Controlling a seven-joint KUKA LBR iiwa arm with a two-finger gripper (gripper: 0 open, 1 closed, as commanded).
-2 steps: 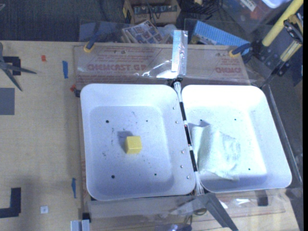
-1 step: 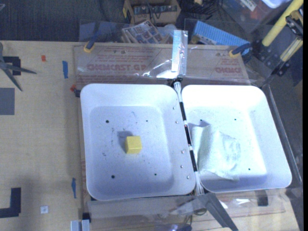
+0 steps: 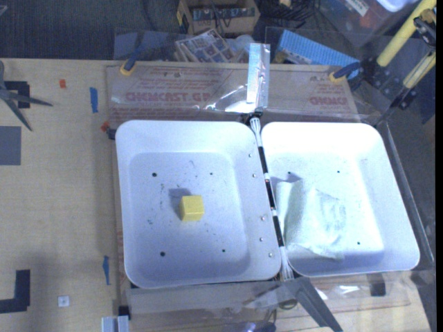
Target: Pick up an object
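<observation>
A small yellow block (image 3: pixel 192 207) lies near the middle of the left white bin (image 3: pixel 138 144). A crumpled pale cloth or bag (image 3: pixel 315 218) lies in the right white bin (image 3: pixel 360 151), against its left side. Nothing touches either object.
The two bins sit side by side on a wooden bench, joined along a dark seam (image 3: pixel 268 192). A clear plastic sheet (image 3: pixel 208 88) lies behind them. Yellow and grey machine parts (image 3: pixel 408 33) stand at the top right. Blue tape marks (image 3: pixel 93 99) dot the bench on the left.
</observation>
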